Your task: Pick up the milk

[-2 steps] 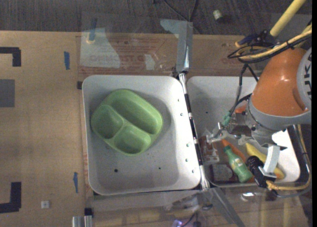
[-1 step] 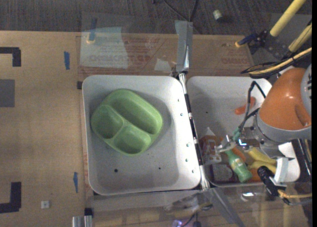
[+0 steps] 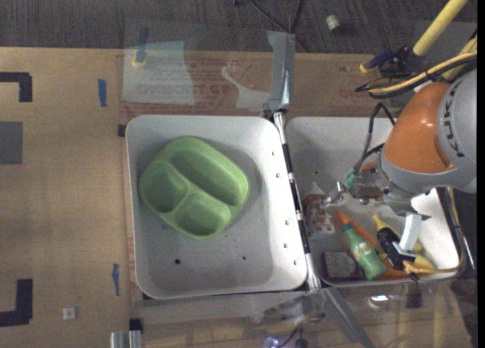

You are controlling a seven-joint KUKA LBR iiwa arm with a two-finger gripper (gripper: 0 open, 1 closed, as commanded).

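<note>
Milk carton (image 3: 320, 214) lies at right bin's (image 3: 322, 138) left wall, not lifted; pincer (image 3: 356, 187) hovers just beside it, can't tell its state; grasp left.

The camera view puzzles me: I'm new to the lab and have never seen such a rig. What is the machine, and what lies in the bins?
You are looking down at a slant from one fixed camera above a bench. The grey machine with the orange band is a robot arm reaching in from the right; its gripper hangs over the right bin. The left bin holds a green divided plate. The right bin holds small toy groceries: a brownish carton against its left wall, probably the milk, a green bottle and a dark packet. I see nothing clearly between the gripper's fingers, so nothing seems held yet.
</note>
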